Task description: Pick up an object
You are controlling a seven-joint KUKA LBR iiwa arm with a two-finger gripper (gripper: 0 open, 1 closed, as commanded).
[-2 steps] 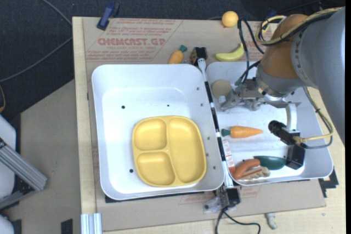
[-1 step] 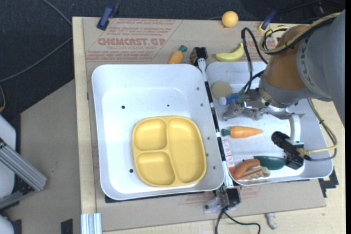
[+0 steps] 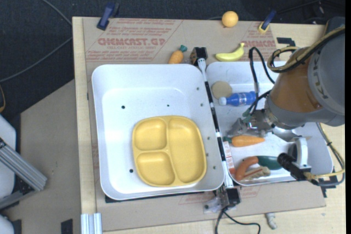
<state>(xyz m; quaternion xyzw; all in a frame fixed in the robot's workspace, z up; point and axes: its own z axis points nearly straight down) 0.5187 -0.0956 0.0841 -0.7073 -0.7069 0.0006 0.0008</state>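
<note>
Left bin (image 3: 109, 90) with yellow tray (image 3: 168, 149) at its 5 o'clock, right bin (image 3: 230, 69) holding bottle (image 3: 238, 99), carrot (image 3: 248, 141), sausage (image 3: 245, 166), arm (image 3: 307, 87) in from 3 o'clock, gripper (image 3: 245, 124) just above carrot, banana (image 3: 230, 53) at bench's 1 o'clock

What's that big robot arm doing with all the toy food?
The robot arm is reaching into the right bin, with its gripper low over a toy carrot. A blue bottle lies nearby. It isn't holding anything that I can see. The left bin holds a yellow divided plate.
</note>
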